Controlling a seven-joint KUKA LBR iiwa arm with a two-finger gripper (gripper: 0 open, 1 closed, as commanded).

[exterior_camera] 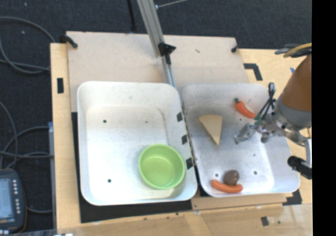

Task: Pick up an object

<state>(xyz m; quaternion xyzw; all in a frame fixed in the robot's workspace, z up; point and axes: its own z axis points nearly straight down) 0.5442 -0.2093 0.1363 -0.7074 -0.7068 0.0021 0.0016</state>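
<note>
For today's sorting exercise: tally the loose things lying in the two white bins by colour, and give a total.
Green: 1, the bowl
Orange: 2, the carrot and the sausage-shaped piece
Tan: 1, the wedge
Brown: 1, the round lump
Total: 5

You will find nothing here that can be read: no words, brand names, numbers or signs. The two white bins [131, 93] carry only dark specks and a few small holes, and the surface [121, 56] has black corner marks, not letters. The small screen device [10, 198] at the near left is too blurred to make out.
</note>
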